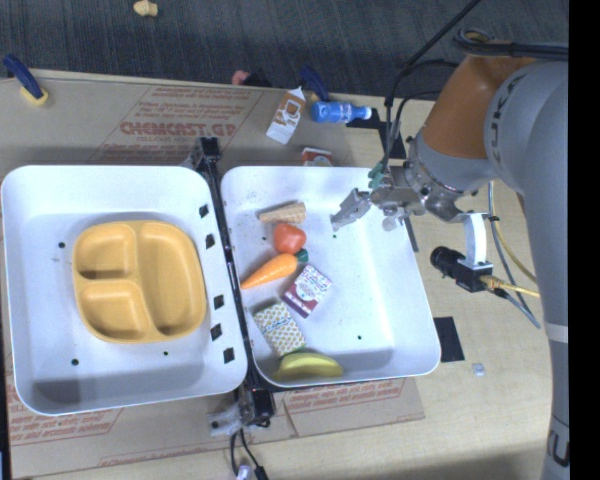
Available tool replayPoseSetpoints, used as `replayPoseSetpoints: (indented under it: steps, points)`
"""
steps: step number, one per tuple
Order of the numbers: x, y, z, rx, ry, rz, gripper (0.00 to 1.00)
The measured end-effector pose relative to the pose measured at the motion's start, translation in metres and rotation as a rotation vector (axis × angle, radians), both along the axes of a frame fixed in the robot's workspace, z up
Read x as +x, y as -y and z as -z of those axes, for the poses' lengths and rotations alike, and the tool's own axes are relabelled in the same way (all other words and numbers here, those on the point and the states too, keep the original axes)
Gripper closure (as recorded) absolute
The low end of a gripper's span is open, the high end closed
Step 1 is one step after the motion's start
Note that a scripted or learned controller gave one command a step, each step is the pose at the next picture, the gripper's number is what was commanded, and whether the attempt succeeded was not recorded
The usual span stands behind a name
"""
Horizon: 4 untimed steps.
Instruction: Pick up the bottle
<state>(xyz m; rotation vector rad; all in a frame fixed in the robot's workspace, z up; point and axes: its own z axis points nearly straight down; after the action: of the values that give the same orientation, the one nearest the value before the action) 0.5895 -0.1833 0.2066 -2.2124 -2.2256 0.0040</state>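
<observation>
My end effector hangs over the right bin, fingers apart and holding nothing, while the bottle lies beyond it at the table's far edge.

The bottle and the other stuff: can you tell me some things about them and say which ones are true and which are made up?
1. The blue bottle lies inside the right bin. False: it lies on the cardboard beyond the bin's far edge.
2. The yellow tray sits in the left bin. True.
3. The carrot is in the same bin as the banana. True.
4. The gripper is over the left bin. False: it is over the right bin, near its far right side.
5. The tomato lies on the yellow tray. False: it lies in the right bin, next to the carrot.
</observation>
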Motion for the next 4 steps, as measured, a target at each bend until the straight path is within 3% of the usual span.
replayPoseSetpoints:
  steps: [1,2,3,4]
  points:
    - [0.0,0.0,-0.01,0.001,-0.002,-0.005,1.0]
    - [-0.053,0.028,-0.04,0.001,0.001,-0.177,1.0]
    - [-0.114,0.028,0.015,0.001,0.0,-0.18,1.0]
    - [-0.112,0.028,-0.002,0.0,0.004,-0.441,1.0]
